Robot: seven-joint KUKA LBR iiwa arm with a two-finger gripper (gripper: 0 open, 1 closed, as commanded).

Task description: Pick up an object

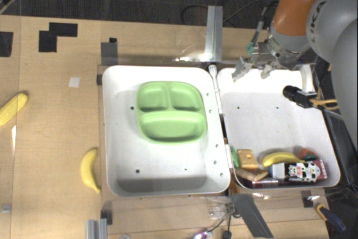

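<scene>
My gripper [250,71] hovers over the far edge of the right bin [274,115], its two fingers spread with nothing between them. The loose objects lie huddled along that bin's near wall, well away from the gripper: a small yellow banana [278,158], a tan block [246,158], a red and white printed box [306,170] and a thin green piece [234,156]. In the left bin [114,120] rests a green divided plate [169,111].
Outside the bins on the left, a yellow banana [89,169] lies beside the left bin's near corner and a yellow corn cob [12,109] sits at the bench's left edge. A metal post [214,31] stands behind the bins' shared wall.
</scene>
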